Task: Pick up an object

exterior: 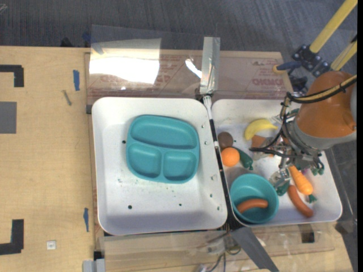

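The right bin (334, 211) holds several toy foods. A yellow banana (258, 128) lies at the back, with a brown piece (225, 139) and an orange ball (230, 157) to its left. A dark green piece (246, 160) lies beside the ball. A teal bowl (249, 192) at the front holds a red sausage (253, 204). An orange carrot (301, 181) and another red sausage (299, 202) lie at the right. My gripper (283, 173) hangs low in the bin, just left of the carrot and above the bowl's right rim.
The left bin (108, 169) holds a teal divided plate (162, 148). A clear plastic sheet (142, 67) lies behind both bins. The arm's orange band (326, 109) covers the right bin's back right corner. Yellow bars (334, 21) stand at the upper right.
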`<state>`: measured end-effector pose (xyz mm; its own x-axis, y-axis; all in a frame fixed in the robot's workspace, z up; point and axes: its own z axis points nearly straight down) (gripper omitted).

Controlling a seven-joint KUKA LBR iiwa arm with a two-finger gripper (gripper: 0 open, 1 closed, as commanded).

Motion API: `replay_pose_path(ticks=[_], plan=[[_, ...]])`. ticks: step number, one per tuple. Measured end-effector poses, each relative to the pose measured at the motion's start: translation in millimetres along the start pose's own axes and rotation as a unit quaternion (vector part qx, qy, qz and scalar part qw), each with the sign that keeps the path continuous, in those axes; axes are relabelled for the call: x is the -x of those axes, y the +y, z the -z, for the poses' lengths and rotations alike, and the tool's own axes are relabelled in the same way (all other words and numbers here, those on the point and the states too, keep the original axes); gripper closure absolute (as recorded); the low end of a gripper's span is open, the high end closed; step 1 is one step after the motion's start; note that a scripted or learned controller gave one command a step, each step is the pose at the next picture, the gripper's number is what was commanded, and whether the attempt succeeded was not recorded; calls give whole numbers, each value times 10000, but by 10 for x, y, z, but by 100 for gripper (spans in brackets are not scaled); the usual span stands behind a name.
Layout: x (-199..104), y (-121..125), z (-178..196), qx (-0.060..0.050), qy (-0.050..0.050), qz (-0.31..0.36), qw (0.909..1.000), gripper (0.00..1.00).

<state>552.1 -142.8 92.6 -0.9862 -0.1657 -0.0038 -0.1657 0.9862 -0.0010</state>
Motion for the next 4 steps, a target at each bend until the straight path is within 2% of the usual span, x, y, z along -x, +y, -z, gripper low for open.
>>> replay_pose_path(ticks=[1,2,3,4], plan=[[747,10,-43,-2,-36,-737,9973,0],[209,209,-2,-33,-128,-1279,9917,0],[456,175,-34,-3,-46,-1939,9810,0],[997,71,16,24,162,-1944,9808,0]])
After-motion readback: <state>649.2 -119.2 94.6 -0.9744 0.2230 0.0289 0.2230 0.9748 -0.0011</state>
